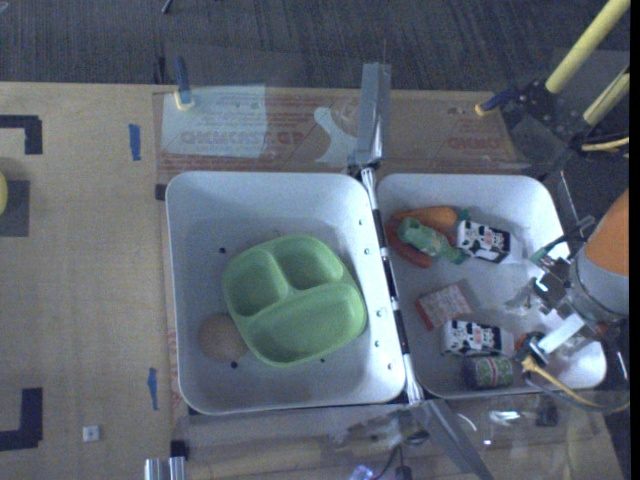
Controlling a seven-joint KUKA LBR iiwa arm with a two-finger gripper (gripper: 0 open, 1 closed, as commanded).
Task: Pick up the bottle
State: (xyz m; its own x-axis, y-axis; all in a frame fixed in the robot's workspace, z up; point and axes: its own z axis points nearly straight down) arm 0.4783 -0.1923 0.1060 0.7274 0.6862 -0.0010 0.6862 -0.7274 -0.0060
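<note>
bottle (pixel 430 238): green, lying upper right bin (pixel 540 196)
tool (pixel 545 313): near, grip unclear
step: approach
next: move up-left over bottle

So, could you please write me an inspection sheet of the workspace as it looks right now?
Surface: wooden bench bearing two white bins, the left bin beside the right bin.
Job's things: green bottle lying in the right bin's upper left, beside an orange vegetable.
Clutter: green divided plate and tan ball in the left bin; two cow-patterned cartons, red packet and small can in the right bin.
Grippers: pincer over the right bin's right side, away from the bottle.
Cables: yellow cable beneath the wrist.
Surroundings: dark carpet, blue tape marks.
</note>
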